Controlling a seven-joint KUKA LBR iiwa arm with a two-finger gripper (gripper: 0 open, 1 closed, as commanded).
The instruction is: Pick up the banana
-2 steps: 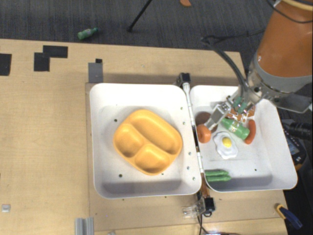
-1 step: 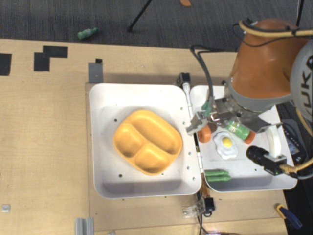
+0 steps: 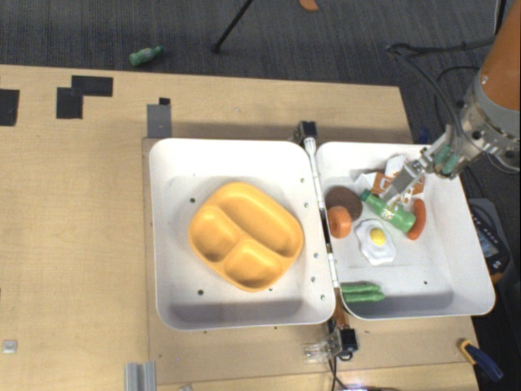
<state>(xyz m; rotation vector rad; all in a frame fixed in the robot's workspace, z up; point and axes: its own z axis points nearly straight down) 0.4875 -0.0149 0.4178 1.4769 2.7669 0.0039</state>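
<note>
My gripper point(image 3: 401, 187) hangs low over the upper middle of the right bin point(image 3: 456, 296), reaching in from the right below the orange wrist band. It is directly above a green bottle-like toy point(image 3: 386, 208) and beside a red sausage point(image 3: 418, 220). A white and orange item point(image 3: 396, 167) lies partly hidden behind the gripper. A fried egg toy point(image 3: 378, 243) with a yellow yolk lies just below the gripper.
The right bin also holds a brown round item point(image 3: 343, 197), an orange item point(image 3: 339, 221), a white scrap point(image 3: 365, 175) and a green pea pod point(image 3: 361, 292). A yellow divided plate point(image 3: 244, 235) sits in the left bin point(image 3: 171, 218).
</note>
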